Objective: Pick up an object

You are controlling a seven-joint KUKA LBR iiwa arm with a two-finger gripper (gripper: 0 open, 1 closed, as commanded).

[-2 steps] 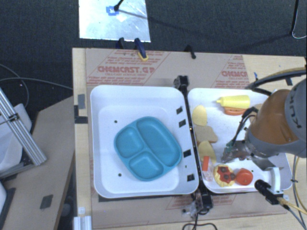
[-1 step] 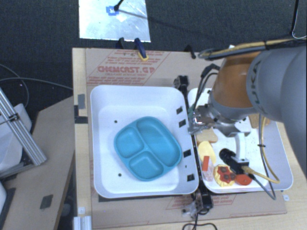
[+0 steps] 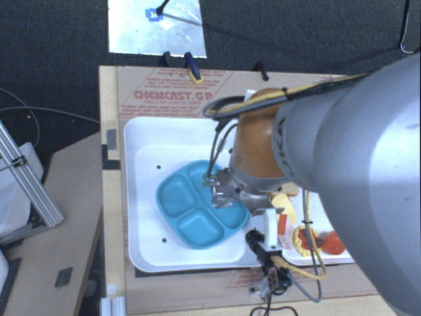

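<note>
Over the blue divided tray's (image 3: 191,206) right edge hangs the end effector (image 3: 222,193); its grip state cannot be told. A centred descent onto the rim would likely help.

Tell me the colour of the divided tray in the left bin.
Light blue tray, clearest in the camera view.

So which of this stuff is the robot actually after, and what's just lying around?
Part of the job:
- blue tray, in the left bin
- gripper, over the tray's right edge
- yellow and red things in the right bin, half hidden by the arm

Just lying about:
- shiny sheet behind the bench
- cardboard under the bins
- metal rails at left
</note>
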